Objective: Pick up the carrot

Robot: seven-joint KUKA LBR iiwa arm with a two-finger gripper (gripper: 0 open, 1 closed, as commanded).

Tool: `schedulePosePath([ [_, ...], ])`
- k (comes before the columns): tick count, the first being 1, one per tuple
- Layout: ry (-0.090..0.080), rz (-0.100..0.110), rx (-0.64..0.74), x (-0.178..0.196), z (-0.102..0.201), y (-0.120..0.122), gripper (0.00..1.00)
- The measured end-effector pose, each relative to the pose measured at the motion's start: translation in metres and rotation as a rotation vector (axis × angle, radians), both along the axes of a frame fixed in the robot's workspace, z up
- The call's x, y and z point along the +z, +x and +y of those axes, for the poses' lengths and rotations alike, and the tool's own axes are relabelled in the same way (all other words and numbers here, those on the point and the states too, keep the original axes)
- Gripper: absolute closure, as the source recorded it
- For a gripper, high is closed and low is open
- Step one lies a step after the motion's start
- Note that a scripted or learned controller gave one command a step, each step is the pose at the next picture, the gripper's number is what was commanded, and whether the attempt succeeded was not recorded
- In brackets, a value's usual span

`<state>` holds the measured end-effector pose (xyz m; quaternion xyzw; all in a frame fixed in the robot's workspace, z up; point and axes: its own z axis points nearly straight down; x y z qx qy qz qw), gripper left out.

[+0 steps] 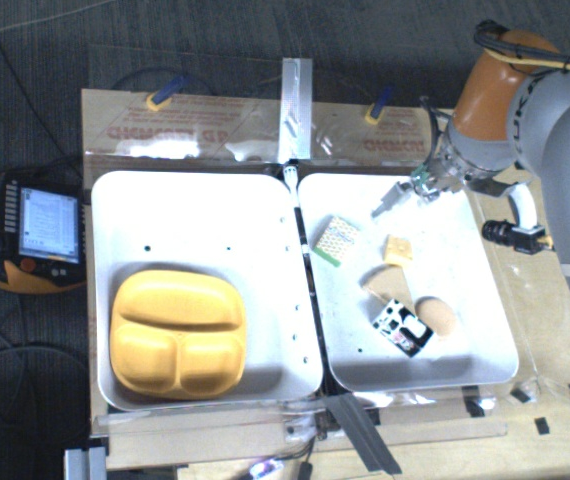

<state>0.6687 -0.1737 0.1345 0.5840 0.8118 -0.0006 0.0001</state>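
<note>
Approach step. The gripper [389, 202] hovers at 12 o'clock in the right bin [470, 353]; its state cannot be told. The carrot cannot be identified with certainty; the likeliest candidate is the tan oval piece [437, 315] at 5 o'clock. Next move: travel there and descend.

Bright even overhead light; glare on white bins [205, 193]; slightly soft focus.

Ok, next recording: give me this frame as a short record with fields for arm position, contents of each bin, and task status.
arm: gripper over the far part of the right bin
left bin: large yellow bread-shaped object
right bin: green-edged sponge, pale yellow block, black-and-white item, tan oval piece
carrot: not identifiable
status: nothing seen between fingers
</note>
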Motion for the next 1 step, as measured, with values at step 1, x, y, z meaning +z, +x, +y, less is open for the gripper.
schedulePosePath([
  [1, -0.001, 0.000, -0.167, 0.0266, -0.0502, -0.0494, 0.00],
])
